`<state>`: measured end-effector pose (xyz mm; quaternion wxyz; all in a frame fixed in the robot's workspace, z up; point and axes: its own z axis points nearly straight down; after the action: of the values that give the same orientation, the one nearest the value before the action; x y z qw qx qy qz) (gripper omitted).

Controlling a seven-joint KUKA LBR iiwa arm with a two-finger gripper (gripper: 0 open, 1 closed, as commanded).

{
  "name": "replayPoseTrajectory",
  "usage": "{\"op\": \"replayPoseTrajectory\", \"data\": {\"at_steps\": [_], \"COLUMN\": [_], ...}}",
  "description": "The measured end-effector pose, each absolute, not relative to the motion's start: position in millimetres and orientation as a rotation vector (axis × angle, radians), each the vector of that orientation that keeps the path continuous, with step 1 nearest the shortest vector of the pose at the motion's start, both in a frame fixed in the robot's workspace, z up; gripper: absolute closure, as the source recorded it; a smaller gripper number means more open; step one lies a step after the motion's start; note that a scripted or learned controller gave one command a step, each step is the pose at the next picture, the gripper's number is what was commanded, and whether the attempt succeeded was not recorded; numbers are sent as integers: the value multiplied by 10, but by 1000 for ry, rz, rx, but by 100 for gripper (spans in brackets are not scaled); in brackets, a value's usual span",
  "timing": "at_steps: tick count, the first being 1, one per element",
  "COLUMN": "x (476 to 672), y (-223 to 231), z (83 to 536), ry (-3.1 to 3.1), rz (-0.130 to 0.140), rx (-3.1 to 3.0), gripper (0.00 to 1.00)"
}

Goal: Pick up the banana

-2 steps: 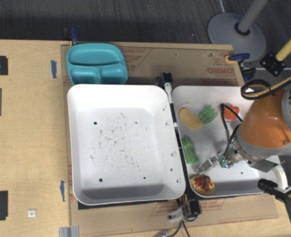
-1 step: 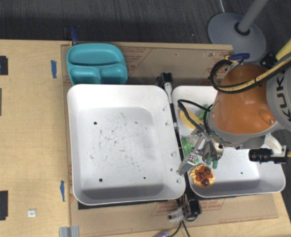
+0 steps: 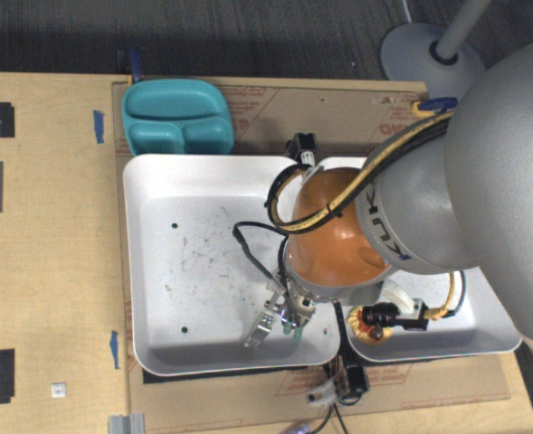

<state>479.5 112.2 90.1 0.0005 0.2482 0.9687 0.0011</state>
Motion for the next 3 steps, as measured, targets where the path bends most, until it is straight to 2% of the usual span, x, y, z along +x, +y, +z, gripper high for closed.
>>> {"op": "replayPoseTrajectory", "data": {"at_steps": [1, 2, 3], "x": [5147, 5431, 5348], "y": [1766, 2253, 2018], "z": [871, 870, 1666], "ry": [3060, 2983, 3089], "rz": [9, 7, 3], "rx": [686, 972, 549], "gripper": [0, 0, 0]}}
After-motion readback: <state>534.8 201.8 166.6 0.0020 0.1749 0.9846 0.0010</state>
